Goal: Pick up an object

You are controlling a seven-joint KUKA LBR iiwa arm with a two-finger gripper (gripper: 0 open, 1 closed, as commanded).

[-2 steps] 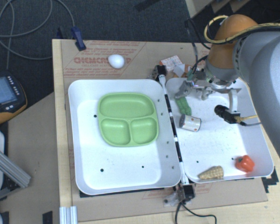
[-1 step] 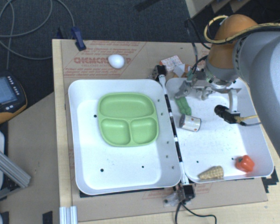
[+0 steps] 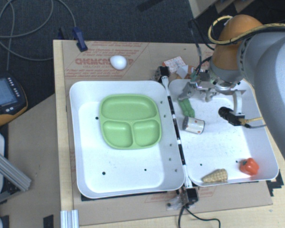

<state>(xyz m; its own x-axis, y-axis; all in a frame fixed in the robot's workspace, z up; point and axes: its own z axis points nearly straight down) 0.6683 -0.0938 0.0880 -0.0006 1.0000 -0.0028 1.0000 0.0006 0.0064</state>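
Note:
My gripper (image 3: 198, 90) hangs over the far left corner of the right bin (image 3: 261, 141), reaching in from the right. Just below it lies a green pod-shaped object (image 3: 187, 108), slanted along the bin's left wall. A small silver and white can (image 3: 194, 125) rests on its side right beneath the pod. At the bin's near edge lie a tan waffle cone (image 3: 214, 176) and a red pepper-like toy (image 3: 249, 166). Nothing is seen held in the gripper.
The left bin (image 3: 85, 141) holds a green divided plate (image 3: 130, 120). Beyond the bins, on the cardboard, sit a white egg (image 3: 118, 61), a crumpled wrapper (image 3: 175, 65) and a blue clip (image 3: 79, 38). The arm's grey body covers the right bin's far right corner.

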